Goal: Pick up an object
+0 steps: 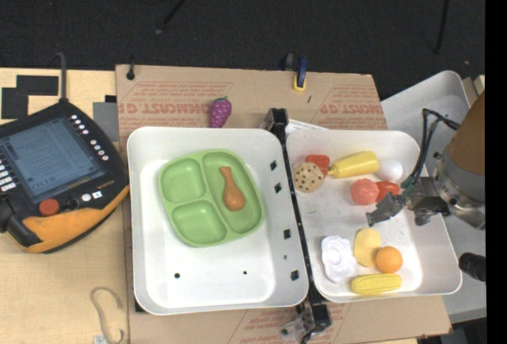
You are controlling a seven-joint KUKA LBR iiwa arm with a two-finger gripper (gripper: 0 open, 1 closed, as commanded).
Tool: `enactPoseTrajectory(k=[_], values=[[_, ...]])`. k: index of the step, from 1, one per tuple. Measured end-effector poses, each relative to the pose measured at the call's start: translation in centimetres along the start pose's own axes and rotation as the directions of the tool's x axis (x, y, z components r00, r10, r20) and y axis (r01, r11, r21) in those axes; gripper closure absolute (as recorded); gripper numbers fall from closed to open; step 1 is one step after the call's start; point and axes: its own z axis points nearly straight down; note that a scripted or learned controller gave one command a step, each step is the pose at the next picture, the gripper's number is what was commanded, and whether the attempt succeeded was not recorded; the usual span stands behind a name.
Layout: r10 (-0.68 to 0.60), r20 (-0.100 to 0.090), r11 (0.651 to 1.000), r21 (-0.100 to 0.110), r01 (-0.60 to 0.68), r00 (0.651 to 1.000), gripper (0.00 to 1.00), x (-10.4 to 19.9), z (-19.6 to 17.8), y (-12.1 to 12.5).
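My gripper (405, 209) hangs over the right side of the right bin (444, 275), open, with nothing between its dark fingers (385, 212). Just left of it lie a red tomato (364, 191) and a red piece (387, 189). Below it sit a yellow lemon (367, 246), an orange (388, 259) and a yellow corn cob (375, 284). A white fried egg (336, 257) lies at the bin's lower left. Toward the back are a cookie (308, 175), a yellow banana (354, 164) and a white egg (391, 170).
The left bin (150, 255) holds a green divided plate (184, 176) with a brown drumstick (231, 189) in its right compartment. A purple grape bunch (220, 111) lies on the cardboard behind the bins. A teach pendant (55, 168) rests at far left.
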Motion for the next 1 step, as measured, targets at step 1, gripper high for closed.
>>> enactPoseTrajectory(k=[1], values=[[-0.001, -0.001, 1.0, 0.004, 0.001, 1.0, 0.0, -0.28, 4.45, 0.09]])
